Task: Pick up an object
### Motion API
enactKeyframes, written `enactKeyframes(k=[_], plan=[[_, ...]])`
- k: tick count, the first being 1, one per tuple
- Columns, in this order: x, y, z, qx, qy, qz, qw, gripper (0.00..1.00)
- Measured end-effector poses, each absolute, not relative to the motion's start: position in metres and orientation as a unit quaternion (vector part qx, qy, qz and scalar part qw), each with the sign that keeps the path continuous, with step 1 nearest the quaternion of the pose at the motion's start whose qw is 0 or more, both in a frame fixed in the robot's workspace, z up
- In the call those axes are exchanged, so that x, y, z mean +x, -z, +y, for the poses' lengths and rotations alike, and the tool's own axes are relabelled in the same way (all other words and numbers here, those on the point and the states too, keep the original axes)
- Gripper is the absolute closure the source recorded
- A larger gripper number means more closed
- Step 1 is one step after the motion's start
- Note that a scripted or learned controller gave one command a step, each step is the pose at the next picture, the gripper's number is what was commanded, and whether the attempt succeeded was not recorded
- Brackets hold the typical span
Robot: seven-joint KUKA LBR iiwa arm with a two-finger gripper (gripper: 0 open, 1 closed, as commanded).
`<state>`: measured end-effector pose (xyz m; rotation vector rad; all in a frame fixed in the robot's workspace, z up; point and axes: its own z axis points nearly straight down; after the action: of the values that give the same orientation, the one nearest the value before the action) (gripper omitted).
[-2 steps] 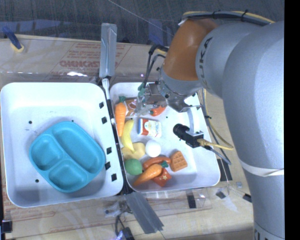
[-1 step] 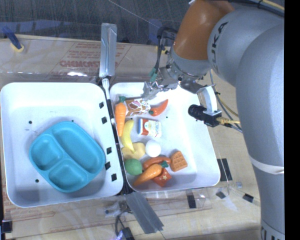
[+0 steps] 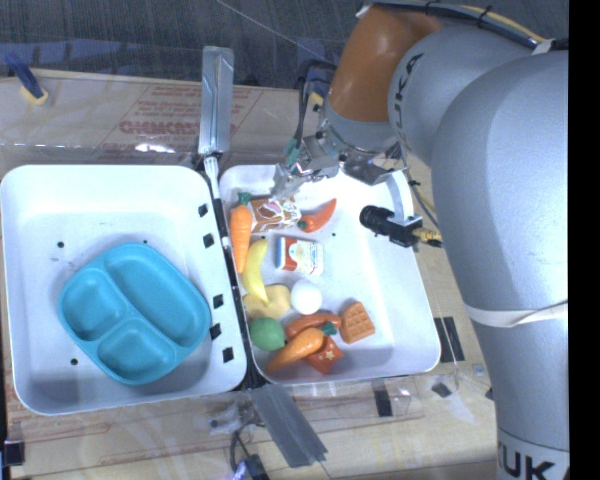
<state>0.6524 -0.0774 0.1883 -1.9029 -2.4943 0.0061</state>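
End effector (image 3: 298, 168), grip state unclear, hovers just above the patterned packet (image 3: 276, 212) in the right bin (image 3: 420, 298).

The bench (image 3: 110, 108) carries 2 white bins side by side: the left bin (image 3: 40, 193) and the right bin (image 3: 415, 308), their inner walls touching.

Glossy white plastic bins (image 3: 40, 198), matt blue plastic tray (image 3: 135, 311), smooth grey arm (image 3: 500, 168)
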Motion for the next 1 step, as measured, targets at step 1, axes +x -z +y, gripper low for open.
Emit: enactKeyframes(k=[1], plan=[[0.6170,-0.3091,-0.0457,-0.567,0.0029,-0.824,-0.004,1.00]])
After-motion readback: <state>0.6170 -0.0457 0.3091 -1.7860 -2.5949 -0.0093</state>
